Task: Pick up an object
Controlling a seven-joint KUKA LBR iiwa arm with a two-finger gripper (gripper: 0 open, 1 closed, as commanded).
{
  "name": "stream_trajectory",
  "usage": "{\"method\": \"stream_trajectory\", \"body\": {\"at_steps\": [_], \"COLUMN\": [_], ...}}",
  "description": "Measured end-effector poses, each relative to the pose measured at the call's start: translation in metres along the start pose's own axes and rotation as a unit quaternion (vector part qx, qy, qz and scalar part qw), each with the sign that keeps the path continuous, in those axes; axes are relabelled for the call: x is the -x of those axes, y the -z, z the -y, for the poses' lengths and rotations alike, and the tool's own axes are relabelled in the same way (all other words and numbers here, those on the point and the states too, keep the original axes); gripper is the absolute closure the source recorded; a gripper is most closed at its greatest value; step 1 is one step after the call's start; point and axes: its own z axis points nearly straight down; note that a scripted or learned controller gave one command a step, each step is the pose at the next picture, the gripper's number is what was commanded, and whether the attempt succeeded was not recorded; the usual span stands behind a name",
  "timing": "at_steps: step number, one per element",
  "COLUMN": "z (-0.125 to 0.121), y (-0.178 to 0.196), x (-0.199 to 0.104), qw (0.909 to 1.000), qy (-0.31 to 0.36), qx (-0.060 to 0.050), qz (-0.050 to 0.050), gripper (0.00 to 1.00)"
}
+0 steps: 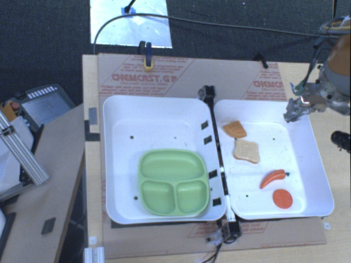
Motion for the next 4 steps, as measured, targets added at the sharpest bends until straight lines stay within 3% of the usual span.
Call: {"method": "stream_trajectory", "body": {"at_steps": [4], "z": [0.027], "y": [-0.016], "x": [-0.203], "qw": [1.0000], "qy": [0.003], "qx": [-0.003], "qz": [-0.002], "gripper": [1.00]}}
